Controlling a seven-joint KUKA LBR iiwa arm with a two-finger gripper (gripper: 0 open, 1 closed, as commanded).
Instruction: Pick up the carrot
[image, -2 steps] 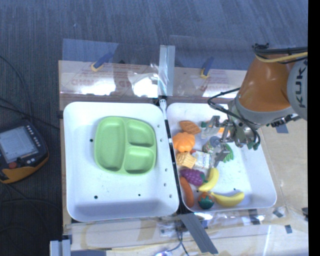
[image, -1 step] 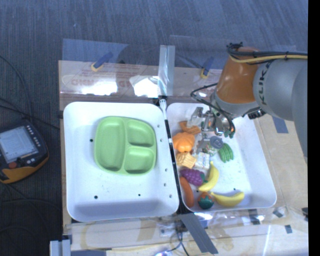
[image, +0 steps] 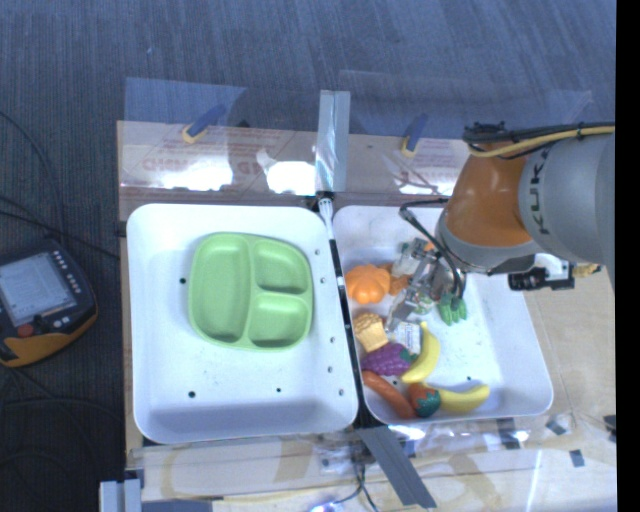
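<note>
The bench carries two shallow white bins side by side, the left bin (image: 150, 330) and the right bin (image: 520, 340), both smooth moulded plastic with rounded corners and raised rims that keep loose things from rolling off. In the left bin lies a pale green tray (image: 250, 290), glossy, rounded and split into three compartments, with nothing in them. The arm (image: 530, 200), grey metal with an orange band, leans in from the right over the far part of the right bin, its wrist angled down toward the toy food heaped against that bin's left wall. The gripper (image: 420, 285) hangs low just right of a round orange fruit (image: 367, 283); whether its claw is apart or together cannot be told among the clutter. Two curved yellow bananas (image: 450, 385) lie nearer, beside a purple bunch of grapes (image: 388, 358). The carrot (image: 388, 393), a slim orange-red taper, rests at the near left corner, apart from the gripper, so the arm probably needs to travel nearward.
</note>
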